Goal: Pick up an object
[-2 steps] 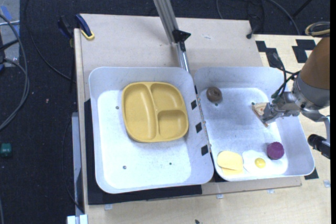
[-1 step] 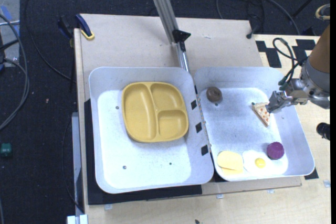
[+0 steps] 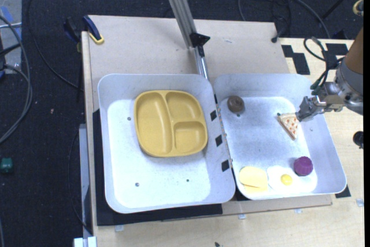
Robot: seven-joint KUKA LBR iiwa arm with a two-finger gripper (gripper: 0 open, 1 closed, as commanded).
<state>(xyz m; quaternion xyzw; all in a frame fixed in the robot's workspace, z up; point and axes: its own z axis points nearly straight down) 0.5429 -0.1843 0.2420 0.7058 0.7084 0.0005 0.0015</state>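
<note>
The fingers [image 3: 304, 113] are low over the right bin [image 3: 254, 130], just beside the pizza slice [image 3: 289, 124]; whether they are apart or together I cannot tell, and nothing is seen between them. The slice lies flat on the bin floor, so the picking is not yet done. Nearby lie a purple ball [image 3: 303, 166], a fried egg [image 3: 283, 178], a yellow piece [image 3: 253, 177] and a brown object [image 3: 235, 104]. The yellow plate [image 3: 171, 123] sits in the left bin [image 3: 115, 142].

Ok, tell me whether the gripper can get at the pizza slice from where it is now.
Probably yes. The gripper sits just right of the pizza slice in the right bin, with nothing between them. The brown round piece and purple ball lie well apart from the slice.
</note>
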